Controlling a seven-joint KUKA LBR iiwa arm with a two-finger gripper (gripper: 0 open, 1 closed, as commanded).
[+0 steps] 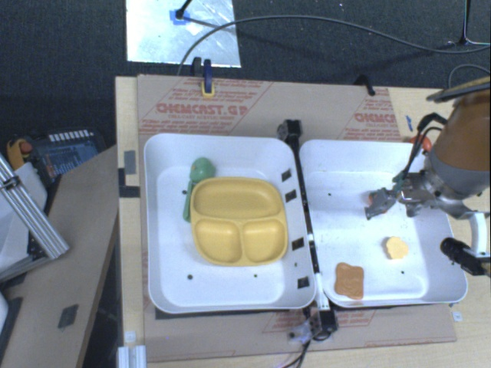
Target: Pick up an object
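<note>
Two white bins are set side by side. A yellow divided tray [236,230] and green spoon [196,181] are seen in the left bin [165,159]. The right bin [337,159] is occupied by a brown piece [349,280] and a yellow piece [397,248]; above them, the gripper [378,203] is positioned, finger state undeterminable.

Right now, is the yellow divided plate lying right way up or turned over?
Right way up. The yellow divided plate in the left bin shows its three hollow compartments facing the camera, and nothing lies in them.
</note>
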